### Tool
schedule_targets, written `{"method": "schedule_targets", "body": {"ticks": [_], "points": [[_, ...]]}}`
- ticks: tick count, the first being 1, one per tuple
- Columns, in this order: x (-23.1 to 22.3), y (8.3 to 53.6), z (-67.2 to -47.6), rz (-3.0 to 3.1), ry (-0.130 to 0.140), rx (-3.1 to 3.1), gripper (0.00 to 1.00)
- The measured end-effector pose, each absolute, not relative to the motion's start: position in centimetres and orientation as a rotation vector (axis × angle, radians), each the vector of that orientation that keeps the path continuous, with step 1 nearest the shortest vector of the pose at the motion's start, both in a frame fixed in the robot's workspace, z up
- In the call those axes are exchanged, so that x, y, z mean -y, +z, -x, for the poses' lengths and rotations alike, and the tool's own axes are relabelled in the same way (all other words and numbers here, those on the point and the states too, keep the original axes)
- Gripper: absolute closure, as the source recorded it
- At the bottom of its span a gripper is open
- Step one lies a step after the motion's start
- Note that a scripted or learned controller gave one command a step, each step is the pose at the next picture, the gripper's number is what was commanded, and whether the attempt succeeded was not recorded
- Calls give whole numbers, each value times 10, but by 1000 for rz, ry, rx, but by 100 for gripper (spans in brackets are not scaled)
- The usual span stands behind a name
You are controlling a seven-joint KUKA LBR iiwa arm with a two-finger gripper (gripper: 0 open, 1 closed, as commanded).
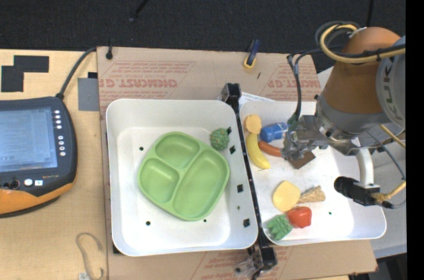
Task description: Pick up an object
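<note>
The arm reaches in from the right and its pincer (299,151) sits low in the right bin (371,222), among the toy foods at that bin's upper left. The dark head blocks the tips, so I cannot tell whether it is spread or pressed together, and nothing can be seen pinched in it.

Judging by where it hangs, the step in hand is closing on one item in a crowded cluster. To do it well, the pincer should settle on a single piece and come straight down over it, so that the neighbours are not shoved aside or caught along with it. The long, thin pieces are best taken across their narrow width.

The nearest candidates lie just to the left of the pincer. A blue object (272,133) rests touching or almost touching its upper left side, and an orange carrot-like piece (269,148) runs under that, its right end reaching the pincer. A banana (256,149) lies a little farther left, along the bin's wall.

The yellow round piece (286,195), the tan piece (311,194), the red piece (299,216) and the green piece (279,227) sit lower down, apart from the pincer.

The green divided plate (183,175) and a small green ball (219,138) lie in the left bin (126,206).
</note>
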State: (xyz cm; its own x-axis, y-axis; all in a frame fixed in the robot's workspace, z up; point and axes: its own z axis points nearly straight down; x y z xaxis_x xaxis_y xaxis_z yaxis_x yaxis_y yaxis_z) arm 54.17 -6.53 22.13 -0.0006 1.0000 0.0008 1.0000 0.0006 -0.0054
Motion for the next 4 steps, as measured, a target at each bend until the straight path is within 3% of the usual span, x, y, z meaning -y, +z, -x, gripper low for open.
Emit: {"method": "schedule_targets", "body": {"ticks": [3, 4], "points": [[66, 226, -523, 2223, 2, 2217, 100], [72, 225, -539, 2220, 2, 2220, 100]]}}
